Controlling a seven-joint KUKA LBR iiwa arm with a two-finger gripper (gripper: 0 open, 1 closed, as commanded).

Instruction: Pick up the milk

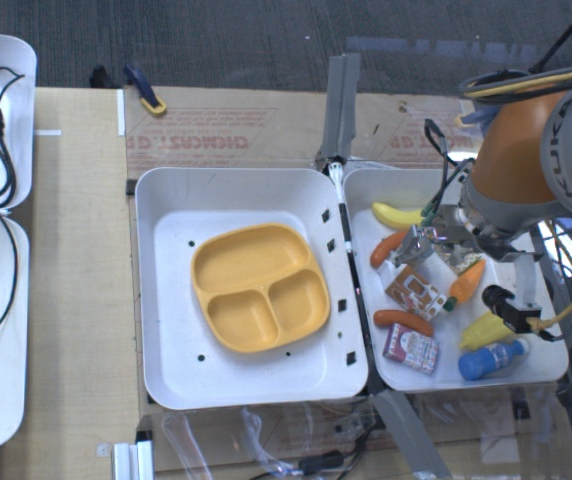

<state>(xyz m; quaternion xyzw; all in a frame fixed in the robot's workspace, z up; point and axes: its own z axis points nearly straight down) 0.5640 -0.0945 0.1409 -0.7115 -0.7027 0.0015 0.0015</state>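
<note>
Two small cartons lie in the right bin: a brown-and-white one in the middle and a pink-and-white one near the front left corner. I cannot tell which is the milk. My gripper hangs low over the bin's back half, just behind the brown-and-white carton and beside an orange carrot. Nothing shows held in it. The arm's orange band rises behind it to the right.
The right bin also holds a banana, a second carrot, a sausage, a yellow piece and a blue bottle. A yellow divided plate lies in the left bin. Cables hang at the arm's right.
</note>
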